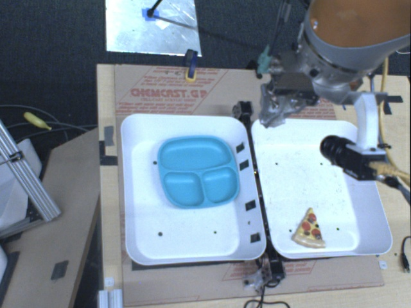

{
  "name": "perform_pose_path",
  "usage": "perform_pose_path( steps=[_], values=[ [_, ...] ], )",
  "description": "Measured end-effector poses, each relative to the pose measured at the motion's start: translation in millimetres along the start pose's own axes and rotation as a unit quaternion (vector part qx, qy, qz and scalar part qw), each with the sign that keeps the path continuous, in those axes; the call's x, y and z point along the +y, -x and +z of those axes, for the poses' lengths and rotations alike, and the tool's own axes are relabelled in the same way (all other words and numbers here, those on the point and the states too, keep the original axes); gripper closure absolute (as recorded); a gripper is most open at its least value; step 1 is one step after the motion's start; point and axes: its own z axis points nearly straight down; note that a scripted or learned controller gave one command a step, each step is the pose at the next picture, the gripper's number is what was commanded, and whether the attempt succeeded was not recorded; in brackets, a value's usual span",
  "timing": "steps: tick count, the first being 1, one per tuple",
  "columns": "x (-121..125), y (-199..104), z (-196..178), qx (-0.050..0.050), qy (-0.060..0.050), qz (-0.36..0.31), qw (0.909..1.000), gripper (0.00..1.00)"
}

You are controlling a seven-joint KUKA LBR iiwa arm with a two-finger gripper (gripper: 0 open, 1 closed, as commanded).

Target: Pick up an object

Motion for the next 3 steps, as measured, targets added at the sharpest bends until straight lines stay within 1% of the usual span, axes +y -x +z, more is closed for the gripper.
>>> perform_pose_path(
  steps=[1, 2, 3],
  values=[
    [0, 24, 59, 0.000, -0.001, -0.001, 1.0000, 1.00],
    [0, -2, 92, 0.001, 0.000, -0.005, 1.0000, 1.00],
    [1, -1, 79, 0.002, 0.003, -0.004, 1.0000, 1.00]
  ],
)
